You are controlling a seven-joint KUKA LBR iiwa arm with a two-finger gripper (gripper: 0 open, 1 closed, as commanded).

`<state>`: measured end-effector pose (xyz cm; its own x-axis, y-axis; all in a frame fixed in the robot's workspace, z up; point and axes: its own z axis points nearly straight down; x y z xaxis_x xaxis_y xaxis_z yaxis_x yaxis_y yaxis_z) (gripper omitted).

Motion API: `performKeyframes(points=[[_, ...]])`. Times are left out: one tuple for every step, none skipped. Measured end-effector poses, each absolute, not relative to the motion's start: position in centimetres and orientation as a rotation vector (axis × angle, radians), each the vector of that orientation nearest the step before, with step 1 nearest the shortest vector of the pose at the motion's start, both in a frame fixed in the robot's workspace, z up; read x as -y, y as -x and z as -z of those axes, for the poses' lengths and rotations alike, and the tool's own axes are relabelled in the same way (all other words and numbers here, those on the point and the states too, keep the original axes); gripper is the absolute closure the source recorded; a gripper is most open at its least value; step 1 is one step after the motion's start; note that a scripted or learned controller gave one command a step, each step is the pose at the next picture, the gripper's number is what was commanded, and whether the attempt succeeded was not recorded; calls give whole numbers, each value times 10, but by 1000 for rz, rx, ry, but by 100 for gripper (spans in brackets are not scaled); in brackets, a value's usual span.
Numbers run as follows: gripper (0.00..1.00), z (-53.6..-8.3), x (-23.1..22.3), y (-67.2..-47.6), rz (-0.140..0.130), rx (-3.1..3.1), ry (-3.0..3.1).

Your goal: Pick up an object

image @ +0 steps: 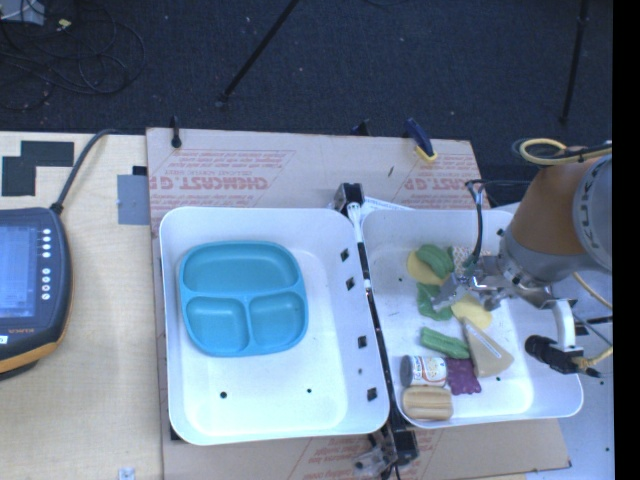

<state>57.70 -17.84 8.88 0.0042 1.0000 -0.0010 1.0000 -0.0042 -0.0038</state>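
At the near edge of the right bin (545, 400) lies a tan bread roll (428, 403), and just behind it stand a small can with a red and white label (425, 370) and a purple piece (462, 376). A little farther in lie a green pod (445, 344) and a beige wedge (487, 351), close together. Behind them is a yellow piece (471, 314), and the gripper (462, 290) is low over it, beside a green leafy piece (434, 261). I cannot tell if the claw is spread or pressed together, or if it pinches anything. The grey arm (560, 223) comes in from the right. The left bin (180, 388) holds a blue divided plate (242, 296).
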Motion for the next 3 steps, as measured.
performKeyframes(points=[[0, -87, 121, -645, -5, 2220, 2213], [0, -201, 170, -646, 4, 2226, 2231], [0, -86, 103, -579, -7, 2216, 2212]])
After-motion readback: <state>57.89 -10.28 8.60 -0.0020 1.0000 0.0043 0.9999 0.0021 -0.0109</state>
